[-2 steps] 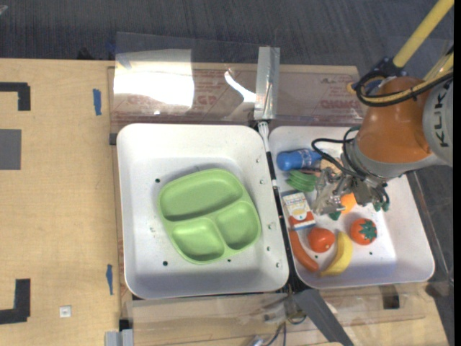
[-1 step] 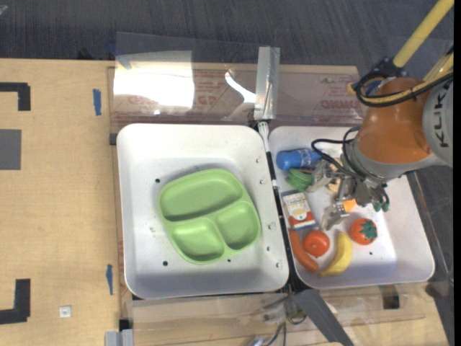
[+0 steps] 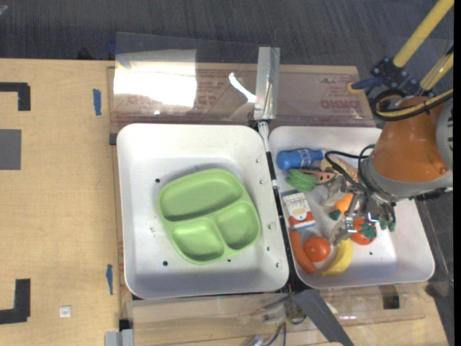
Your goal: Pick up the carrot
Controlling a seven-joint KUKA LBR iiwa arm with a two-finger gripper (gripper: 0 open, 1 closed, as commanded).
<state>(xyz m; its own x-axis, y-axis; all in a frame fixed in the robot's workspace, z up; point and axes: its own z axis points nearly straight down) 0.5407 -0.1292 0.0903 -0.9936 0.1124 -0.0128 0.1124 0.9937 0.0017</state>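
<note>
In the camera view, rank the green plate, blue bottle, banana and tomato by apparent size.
1. green plate, by far the largest
2. blue bottle and banana, too alike to rank
3. tomato, smallest

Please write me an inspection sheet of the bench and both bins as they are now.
Surface: two white bins side by side on a wooden bench; left bin, right bin.
Job's thing: carrot, small and orange, in the right bin beside the end effector.
Clutter: green divided plate in the left bin; in the right bin a blue bottle, small carton, tomato, banana and other small items too jumbled to name.
End effector: low over the right bin's pile; grip cannot be judged.
Cables: black cable looping by the wrist.
Surroundings: clear panel behind the bins; blue tape marks on the bench.
</note>
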